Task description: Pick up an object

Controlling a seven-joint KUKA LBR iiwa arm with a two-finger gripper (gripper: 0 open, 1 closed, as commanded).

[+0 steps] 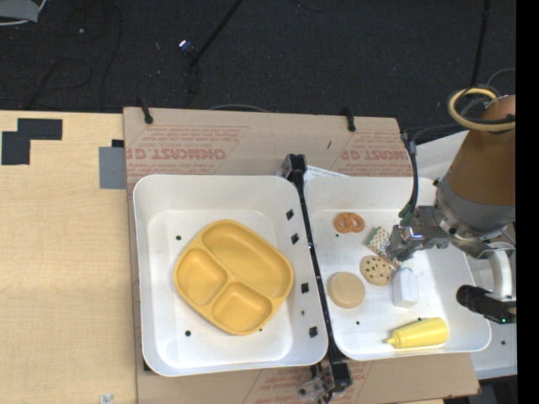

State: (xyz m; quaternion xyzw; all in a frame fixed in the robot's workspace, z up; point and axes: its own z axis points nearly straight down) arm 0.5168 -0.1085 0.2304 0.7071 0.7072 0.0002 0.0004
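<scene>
Gripper hovers low over the right bin's middle, just beside the cookie and white block; grip state I cannot tell, so centre on one item before descending.

Glossy yellow plastic tray — smooth white plastic bins.

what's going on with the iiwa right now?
The arm reaches into the right bin, its gripper low over a cluster of small items: a pretzel, a chocolate-chip cookie, a round tan disc, a small white block and a yellow bottle. Nothing is visibly held yet. The left bin holds a yellow divided plate.
</scene>
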